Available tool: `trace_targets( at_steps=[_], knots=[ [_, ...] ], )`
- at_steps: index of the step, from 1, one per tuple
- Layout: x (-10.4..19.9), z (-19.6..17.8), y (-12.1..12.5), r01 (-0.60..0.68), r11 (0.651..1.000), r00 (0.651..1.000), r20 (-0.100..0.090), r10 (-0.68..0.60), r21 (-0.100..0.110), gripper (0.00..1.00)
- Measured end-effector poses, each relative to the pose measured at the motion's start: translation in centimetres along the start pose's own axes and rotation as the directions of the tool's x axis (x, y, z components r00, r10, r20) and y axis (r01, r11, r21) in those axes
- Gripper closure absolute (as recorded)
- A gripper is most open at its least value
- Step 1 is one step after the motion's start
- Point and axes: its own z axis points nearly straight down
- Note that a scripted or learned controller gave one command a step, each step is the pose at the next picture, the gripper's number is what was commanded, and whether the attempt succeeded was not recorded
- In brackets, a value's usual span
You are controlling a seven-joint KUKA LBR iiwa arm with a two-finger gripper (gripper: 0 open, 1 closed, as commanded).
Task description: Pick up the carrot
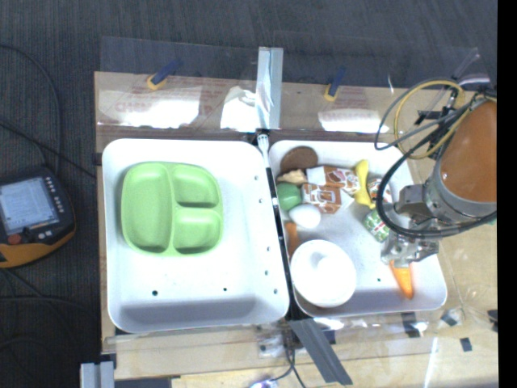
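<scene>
The two white bins point(194, 305) look like smooth plastic with a soft shine. The green divided plate point(171, 207) in the left bin is plastic too, smooth and a little glossy. In the right bin, the white round lid point(323, 273) is glossy plastic, and the carrot point(403, 280) has a smooth, bright orange skin (probably a toy one). The bench top point(468, 297) looks like pale, matt wood. The floor point(242, 14) around it is dark rough carpet. The orange band point(472, 156) on the arm is smooth and shiny.
</scene>
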Motion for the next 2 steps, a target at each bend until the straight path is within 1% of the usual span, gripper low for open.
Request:
trace_targets(
  at_steps=[1,2],
  knots=[
    [-2.4,-1.6,1.0,0.225,0.974,0.974,0.003,-0.225,-0.008,1.0],
    [2.7,-3.4,-2.4,0.556,0.831,0.831,0.007,-0.556,-0.008,1.0]
  ],
)
